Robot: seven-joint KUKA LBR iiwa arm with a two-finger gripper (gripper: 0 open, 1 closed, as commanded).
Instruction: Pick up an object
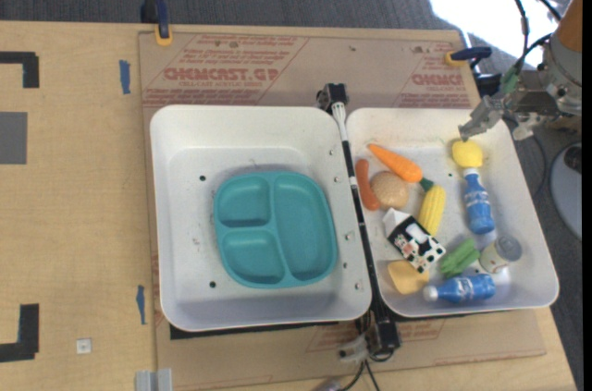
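robot lab: clamped cardboard bench (83,195), two white bins (176,140), toy food.

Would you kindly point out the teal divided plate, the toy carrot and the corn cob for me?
teal divided plate (275,227): camera view, on the ridge where its compartments meet.
toy carrot (396,163): camera view, middle of its orange body.
corn cob (431,209): camera view, centre of its yellow kernels.

1 fixed camera sits above the table (83,195), looking down at a slant, far enough to frame both white bins (176,195) side by side.
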